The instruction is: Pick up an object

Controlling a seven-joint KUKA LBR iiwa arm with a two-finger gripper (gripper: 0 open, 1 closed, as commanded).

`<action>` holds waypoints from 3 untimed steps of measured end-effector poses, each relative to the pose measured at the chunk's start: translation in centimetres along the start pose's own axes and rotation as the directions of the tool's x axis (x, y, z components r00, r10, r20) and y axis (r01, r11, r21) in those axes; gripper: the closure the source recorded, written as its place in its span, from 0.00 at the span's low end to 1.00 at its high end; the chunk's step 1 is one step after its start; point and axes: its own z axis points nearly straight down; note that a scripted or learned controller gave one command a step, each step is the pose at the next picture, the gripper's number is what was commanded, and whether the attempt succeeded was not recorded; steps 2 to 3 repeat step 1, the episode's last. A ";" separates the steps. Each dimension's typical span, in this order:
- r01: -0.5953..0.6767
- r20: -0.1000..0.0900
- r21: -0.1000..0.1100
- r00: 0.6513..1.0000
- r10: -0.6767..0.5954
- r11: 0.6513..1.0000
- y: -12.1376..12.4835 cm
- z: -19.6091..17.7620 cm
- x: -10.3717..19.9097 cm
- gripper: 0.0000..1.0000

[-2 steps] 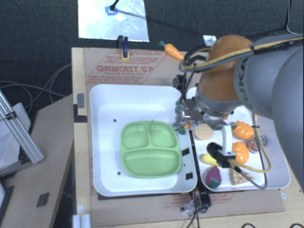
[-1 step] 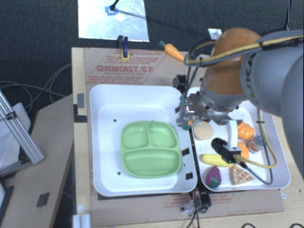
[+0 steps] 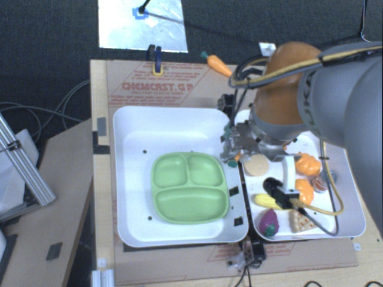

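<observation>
Left white bin [image 3: 128,160] carries a green sectioned plastic tray [image 3: 190,187], untouched. At three o'clock, the gripper [image 3: 234,151] hovers over the dividing rim; jaws' state, can't tell. Right white bin [image 3: 353,220]: round beige disc [image 3: 256,165], orange toys [image 3: 309,164], yellow corn [image 3: 263,201], purple eggplant [image 3: 269,221]. Nothing lifted yet.

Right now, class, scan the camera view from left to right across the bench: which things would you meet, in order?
Left white bin → green divided plate inside it → gripper at the divider between the bins → yellow corn → orange fruit → right white bin.
</observation>
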 end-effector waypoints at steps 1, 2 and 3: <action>0.005 -0.001 -0.001 1.000 -0.005 1.000 -0.7 -0.3 0.8 1.00; 0.005 -0.001 -0.001 1.000 -0.005 1.000 -0.7 -0.3 0.8 1.00; 0.005 -0.001 -0.001 1.000 -0.005 1.000 -0.7 -0.3 0.8 1.00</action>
